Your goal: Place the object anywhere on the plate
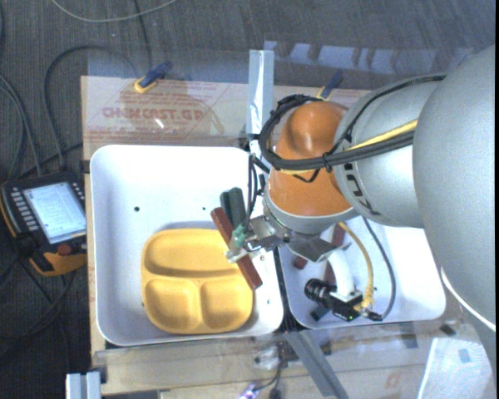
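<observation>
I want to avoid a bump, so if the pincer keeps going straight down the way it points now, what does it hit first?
Probably the right rim of the yellow plate. The pincer points down at that edge in the left bin, with a reddish-brown object at its tip. Depth is hard to judge from this slant.

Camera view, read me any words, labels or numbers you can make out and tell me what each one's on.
Red stencilled lettering on the wooden board behind the bins: it appears upside down and faded, too blurred to read.
Screen of the pendant left of the bench: lines of text, too small to read.
Yellow plate, bins and arm: no text.
</observation>
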